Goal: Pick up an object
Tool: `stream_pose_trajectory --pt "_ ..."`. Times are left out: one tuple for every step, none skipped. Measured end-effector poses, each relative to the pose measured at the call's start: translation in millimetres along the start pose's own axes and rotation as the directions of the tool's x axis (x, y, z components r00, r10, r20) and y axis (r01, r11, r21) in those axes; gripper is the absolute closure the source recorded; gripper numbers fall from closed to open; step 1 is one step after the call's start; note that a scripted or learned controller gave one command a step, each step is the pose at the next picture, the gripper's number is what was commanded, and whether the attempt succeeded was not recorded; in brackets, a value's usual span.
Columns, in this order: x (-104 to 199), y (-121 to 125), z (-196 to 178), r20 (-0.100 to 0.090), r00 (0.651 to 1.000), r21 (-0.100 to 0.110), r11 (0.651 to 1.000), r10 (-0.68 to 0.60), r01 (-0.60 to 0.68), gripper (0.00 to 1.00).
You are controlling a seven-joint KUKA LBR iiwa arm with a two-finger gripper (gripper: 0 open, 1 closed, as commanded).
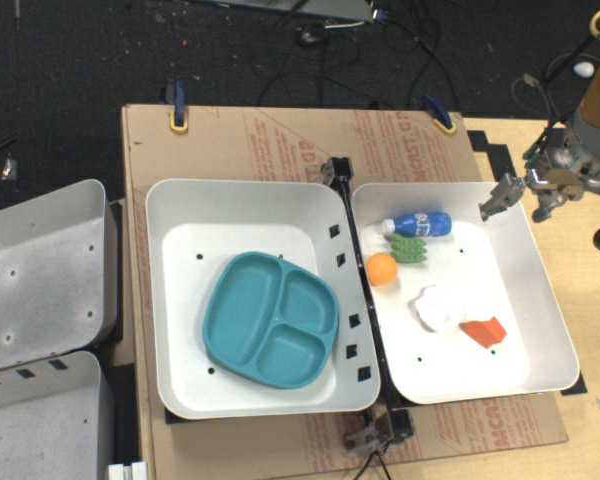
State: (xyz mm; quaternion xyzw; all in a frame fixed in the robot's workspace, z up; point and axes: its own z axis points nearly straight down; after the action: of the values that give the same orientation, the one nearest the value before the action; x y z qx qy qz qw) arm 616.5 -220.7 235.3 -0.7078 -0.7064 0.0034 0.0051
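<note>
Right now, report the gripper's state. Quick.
Gripper: open, nothing between its fingers, poised over the upper right rim of the right bin.

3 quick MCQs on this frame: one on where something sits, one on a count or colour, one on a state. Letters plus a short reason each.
1. Where is the teal divided plate?
A. In the left bin
B. In the right bin
C. On the cardboard outside the bins

2. How many loose items lie in the right bin?
A. Two
B. Five
C. Eight

3. How does the gripper stand?
A. Shut on the orange ball
B. Open, with nothing between its fingers
C. Pressed onto the plate

Answers:
1. A: the plate lies flat on the floor of the left bin.
2. B: blue bottle, green toy, orange ball, white object, orange-red block.
3. B: its fingers are spread over the right bin's far right corner, apart from every item.
</note>
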Motion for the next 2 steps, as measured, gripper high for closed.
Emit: stream_pose_trajectory --pt "1 3 -8 0.003 1.000 -0.012 1.000 -0.003 0.003 0.00" --pt "11 4 41 0.002 1.000 -0.008 1.000 -0.005 0.005 0.00"
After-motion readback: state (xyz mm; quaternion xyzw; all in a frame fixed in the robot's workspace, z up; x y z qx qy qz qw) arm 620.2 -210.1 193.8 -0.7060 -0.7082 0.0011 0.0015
